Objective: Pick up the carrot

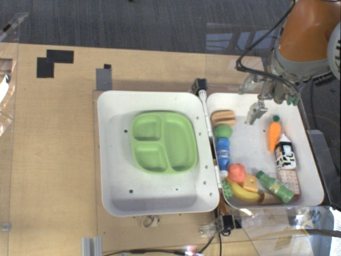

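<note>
The carrot [274, 135] is orange with a green top and lies lengthwise near the right wall of the right bin [250, 143], its leafy end pointing to the back. My gripper [273, 106] hangs over the back of that bin, just behind and above the carrot's green end. Its fingers [257, 112] are open with nothing between them. The carrot's front tip touches a black-and-white bottle [286, 157].
Along the right bin's left wall sit a bun [222, 116], a green ball [224, 131] and a blue bottle [222, 154]. At its front lie a red fruit [237, 172], a banana [243, 192] and a green bottle [276, 185]. The left bin [114, 185] holds a green divided plate [162, 142].
</note>
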Motion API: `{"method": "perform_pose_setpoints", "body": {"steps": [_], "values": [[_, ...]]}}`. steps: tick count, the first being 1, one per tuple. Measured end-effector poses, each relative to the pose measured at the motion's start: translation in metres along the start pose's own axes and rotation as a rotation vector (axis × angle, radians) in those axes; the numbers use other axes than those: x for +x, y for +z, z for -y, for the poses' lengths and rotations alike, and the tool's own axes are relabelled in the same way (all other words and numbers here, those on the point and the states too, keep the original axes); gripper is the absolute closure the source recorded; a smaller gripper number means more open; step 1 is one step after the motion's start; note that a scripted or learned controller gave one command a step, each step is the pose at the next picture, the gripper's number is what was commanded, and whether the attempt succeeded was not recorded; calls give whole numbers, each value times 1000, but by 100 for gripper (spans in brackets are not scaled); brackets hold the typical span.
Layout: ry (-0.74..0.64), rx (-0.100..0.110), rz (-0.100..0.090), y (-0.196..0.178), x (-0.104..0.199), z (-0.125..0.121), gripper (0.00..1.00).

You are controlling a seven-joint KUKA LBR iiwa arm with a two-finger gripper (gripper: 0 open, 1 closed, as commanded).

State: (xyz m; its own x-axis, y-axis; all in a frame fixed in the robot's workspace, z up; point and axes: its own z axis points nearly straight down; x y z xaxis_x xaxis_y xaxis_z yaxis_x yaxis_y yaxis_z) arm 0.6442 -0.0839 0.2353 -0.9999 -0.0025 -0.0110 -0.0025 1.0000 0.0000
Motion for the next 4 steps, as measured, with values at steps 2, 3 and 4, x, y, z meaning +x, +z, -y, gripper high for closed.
{"method": "perform_pose_setpoints", "body": {"steps": [2,3,4], "values": [[-30,3,3,145,51,123,0],[-190,4,4,145,92,122,0],[136,1,5,145,58,120,0]]}}
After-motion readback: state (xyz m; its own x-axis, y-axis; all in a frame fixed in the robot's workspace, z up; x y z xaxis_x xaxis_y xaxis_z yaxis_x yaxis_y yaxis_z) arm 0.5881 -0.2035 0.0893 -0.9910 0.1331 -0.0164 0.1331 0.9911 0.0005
